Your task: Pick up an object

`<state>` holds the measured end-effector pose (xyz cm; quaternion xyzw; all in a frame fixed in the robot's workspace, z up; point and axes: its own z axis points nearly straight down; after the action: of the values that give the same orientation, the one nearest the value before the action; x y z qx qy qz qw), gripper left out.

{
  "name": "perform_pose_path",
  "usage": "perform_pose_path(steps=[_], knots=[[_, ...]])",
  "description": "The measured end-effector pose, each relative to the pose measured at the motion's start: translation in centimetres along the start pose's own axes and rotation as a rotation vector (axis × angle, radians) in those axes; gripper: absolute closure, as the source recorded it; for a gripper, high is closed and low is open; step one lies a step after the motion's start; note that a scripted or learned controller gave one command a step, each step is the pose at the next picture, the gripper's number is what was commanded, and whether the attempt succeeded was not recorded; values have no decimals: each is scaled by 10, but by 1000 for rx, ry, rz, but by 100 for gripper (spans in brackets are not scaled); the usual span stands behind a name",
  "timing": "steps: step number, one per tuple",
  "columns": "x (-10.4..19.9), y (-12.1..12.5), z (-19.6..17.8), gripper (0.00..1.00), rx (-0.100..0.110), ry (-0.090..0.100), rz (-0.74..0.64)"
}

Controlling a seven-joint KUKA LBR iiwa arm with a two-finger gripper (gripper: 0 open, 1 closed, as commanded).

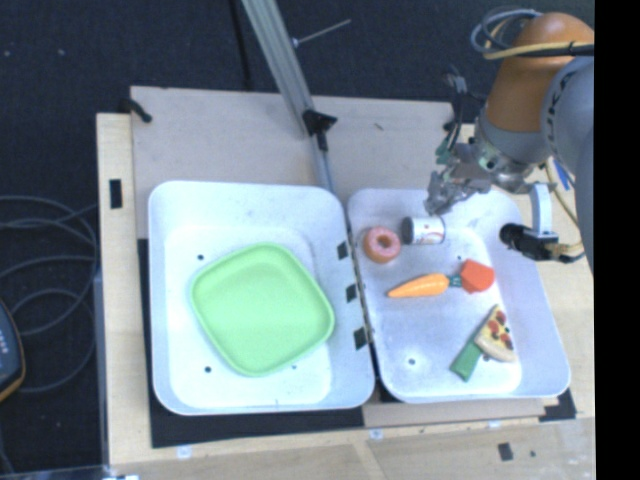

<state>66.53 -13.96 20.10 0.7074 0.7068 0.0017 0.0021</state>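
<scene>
Can [424,230] lies just below the hand [438,202], whose grip I cannot tell.

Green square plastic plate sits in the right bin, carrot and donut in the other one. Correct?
No. The camera view shows the green square plastic plate in the left white bin; the orange toy carrot and pink ring donut lie in the right white bin.
</scene>
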Motion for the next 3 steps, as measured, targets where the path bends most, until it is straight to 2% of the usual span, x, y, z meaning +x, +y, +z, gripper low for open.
perform_pose_path(steps=[2,3], knots=[[7,1,-93,100,0,0,-1],[65,-7,-78,100,5,1,-4]])
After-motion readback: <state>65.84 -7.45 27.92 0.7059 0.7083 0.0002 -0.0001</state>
